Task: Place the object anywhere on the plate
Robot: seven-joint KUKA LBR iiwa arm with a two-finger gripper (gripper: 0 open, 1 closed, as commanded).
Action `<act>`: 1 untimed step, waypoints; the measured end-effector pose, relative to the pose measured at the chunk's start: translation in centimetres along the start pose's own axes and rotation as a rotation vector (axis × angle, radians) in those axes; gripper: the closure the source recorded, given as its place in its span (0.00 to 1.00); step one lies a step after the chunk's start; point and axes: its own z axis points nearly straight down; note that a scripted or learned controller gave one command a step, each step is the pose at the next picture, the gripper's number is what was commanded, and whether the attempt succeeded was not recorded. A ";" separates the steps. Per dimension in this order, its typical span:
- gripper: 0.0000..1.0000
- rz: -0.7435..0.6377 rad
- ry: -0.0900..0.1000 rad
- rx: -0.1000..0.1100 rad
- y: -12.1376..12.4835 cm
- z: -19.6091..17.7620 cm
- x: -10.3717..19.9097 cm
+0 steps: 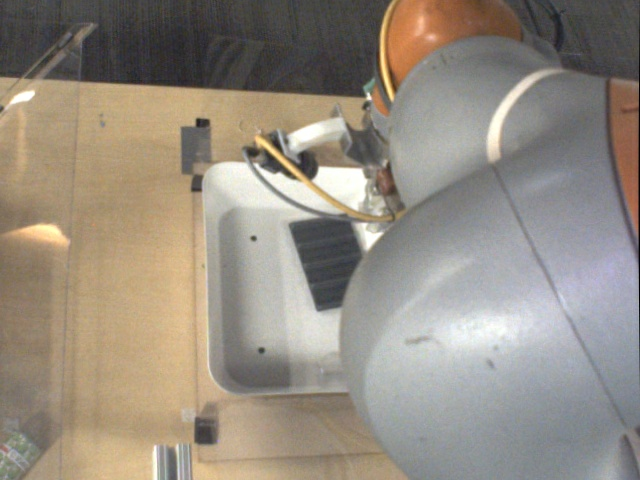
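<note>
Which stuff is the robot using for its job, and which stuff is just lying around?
For the job: end effector; black ribbed slab in the white bin, maybe the plate, I can't tell.
Just lying about: upper black block and lower black block on the bench; metal piece at the bottom edge.

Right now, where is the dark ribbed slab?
In the camera view, the dark ribbed slab lies flat in the white bin, near the frame's centre, its lower right corner hidden by the grey arm.
</note>
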 end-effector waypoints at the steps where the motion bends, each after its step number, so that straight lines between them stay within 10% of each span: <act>1: 1.00 -0.051 -0.005 -0.002 -0.5 4.8 -7.1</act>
